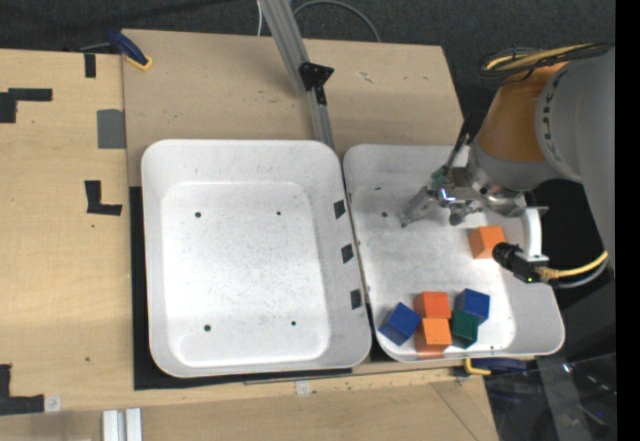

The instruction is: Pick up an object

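Observation:
My gripper hangs over the upper middle of the right bin, open, with nothing between its fingers. An orange block lies just to its lower right, apart from the fingers. Along the bin's near edge sits a cluster of blocks: a blue one, two orange ones, a green one and another blue one.
The left bin stands beside the right one, with a shared rim between them. A slanted metal post rises behind the bins. The arm's orange band and cables crowd the right bin's right side.

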Available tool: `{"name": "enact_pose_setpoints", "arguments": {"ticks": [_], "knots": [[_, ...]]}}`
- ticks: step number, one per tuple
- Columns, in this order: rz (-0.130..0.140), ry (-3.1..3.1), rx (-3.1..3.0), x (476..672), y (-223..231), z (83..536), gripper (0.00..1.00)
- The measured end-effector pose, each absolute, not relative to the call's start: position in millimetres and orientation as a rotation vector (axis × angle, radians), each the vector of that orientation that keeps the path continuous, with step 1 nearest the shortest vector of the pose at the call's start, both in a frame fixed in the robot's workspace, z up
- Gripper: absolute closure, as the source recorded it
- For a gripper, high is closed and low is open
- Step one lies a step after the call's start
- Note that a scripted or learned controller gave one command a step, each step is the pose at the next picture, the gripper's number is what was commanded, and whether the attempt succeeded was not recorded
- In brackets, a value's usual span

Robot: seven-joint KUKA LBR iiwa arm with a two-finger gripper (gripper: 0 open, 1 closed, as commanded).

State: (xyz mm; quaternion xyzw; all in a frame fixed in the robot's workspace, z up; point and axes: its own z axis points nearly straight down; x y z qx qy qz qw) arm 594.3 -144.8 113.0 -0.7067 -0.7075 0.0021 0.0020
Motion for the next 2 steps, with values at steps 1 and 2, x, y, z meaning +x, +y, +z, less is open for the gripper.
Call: {"name": "enact_pose_setpoints", "arguments": {"ticks": [1, 2], "knots": [[0.006, -2.221, -2.218, 593.3, -144, 90, 0.00], [0.003, -2.222, -2.217, 593.9, -143, 101, 1.00]]}}
